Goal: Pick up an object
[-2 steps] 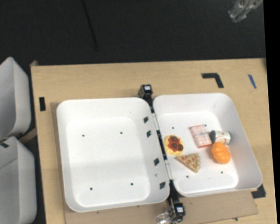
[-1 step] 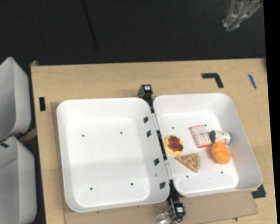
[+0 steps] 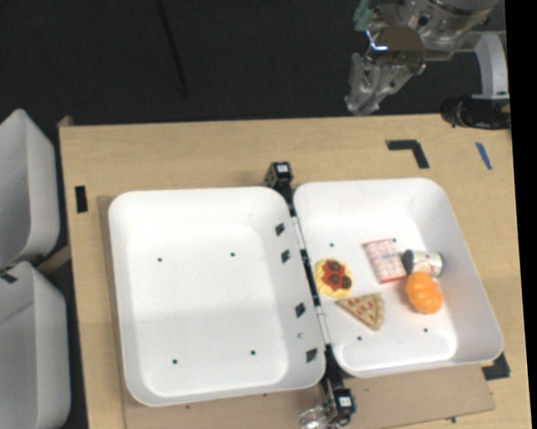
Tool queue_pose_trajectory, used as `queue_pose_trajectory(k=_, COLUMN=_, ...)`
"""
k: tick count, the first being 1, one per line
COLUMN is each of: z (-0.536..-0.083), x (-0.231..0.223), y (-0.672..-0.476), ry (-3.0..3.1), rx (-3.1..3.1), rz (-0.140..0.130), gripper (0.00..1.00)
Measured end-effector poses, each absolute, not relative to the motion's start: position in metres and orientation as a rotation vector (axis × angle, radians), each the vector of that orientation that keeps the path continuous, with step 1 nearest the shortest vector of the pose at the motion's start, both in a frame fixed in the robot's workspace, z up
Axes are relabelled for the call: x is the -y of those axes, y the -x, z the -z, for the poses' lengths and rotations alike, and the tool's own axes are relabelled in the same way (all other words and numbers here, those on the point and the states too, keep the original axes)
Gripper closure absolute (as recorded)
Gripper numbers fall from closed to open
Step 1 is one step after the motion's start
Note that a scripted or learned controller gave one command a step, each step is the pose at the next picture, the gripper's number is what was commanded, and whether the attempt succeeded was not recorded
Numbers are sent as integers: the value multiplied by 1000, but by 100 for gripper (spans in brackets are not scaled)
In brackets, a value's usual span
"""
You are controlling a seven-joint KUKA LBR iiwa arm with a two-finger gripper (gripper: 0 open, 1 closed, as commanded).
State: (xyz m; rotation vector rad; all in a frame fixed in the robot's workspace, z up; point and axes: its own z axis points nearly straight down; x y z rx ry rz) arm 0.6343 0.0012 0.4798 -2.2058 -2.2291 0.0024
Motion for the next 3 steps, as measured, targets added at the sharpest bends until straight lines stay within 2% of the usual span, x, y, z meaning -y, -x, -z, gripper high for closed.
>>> queue_pose_trajectory(k=1, z=-317, x=-59, y=-589, ry=2206, rx=2219, rz=-20, gripper=100)
queue_pose_trajectory(k=2, z=-287, x=-72, y=-552, ry=2216, rx=2222, rz=-7, gripper=100)
queue_pose_trajectory(k=3, z=-331, x=-63, y=-489, ry=2221, rx=2223, rz=3, gripper=100)
